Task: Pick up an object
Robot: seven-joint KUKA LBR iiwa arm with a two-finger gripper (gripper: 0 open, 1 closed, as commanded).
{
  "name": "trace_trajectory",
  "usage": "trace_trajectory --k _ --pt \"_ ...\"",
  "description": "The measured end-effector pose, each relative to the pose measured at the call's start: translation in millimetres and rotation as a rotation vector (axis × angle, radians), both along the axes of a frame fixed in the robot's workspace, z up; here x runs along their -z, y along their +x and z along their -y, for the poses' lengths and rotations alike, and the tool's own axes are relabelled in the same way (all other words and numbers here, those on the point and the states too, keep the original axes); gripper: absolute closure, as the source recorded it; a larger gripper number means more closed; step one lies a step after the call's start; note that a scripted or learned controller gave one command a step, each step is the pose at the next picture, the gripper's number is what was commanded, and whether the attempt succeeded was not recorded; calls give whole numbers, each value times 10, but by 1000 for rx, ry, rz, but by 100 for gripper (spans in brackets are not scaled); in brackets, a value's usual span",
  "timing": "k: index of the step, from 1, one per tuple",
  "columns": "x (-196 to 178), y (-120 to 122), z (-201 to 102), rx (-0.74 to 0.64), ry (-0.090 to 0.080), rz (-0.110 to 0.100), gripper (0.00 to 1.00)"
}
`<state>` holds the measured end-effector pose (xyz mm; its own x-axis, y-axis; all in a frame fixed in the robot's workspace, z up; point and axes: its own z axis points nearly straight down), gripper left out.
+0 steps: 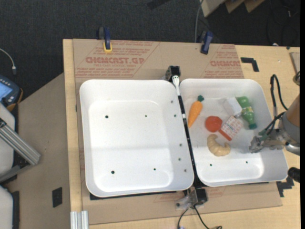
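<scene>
The right bin (228, 173) holds several small items. An orange toy carrot (194, 112) lies near its left wall. A red round piece (214, 123) sits in the middle, with a tan croissant (218, 146) just in front of it. A white and red packet (231, 127) lies beside the red piece. A green toy (246, 111) rests towards the back right, next to a clear wrapped item (230, 105). My gripper (258, 145) hangs low at the bin's right side, to the right of the croissant and apart from it. Nothing shows in its grasp.
The left bin (95, 104) stands alongside, divided from the right one by a dark seam (183, 128). Both rest on a cardboard sheet (143, 56) held by blue clamps (105, 37). A cable (275, 97) curves over the right bin's far right wall.
</scene>
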<state>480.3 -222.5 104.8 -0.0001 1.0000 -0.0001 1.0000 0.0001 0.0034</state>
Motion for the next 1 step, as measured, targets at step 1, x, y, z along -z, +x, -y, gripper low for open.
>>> trace_trajectory --k 1 --pt "-1163 575 16 -4 -7 13 100"
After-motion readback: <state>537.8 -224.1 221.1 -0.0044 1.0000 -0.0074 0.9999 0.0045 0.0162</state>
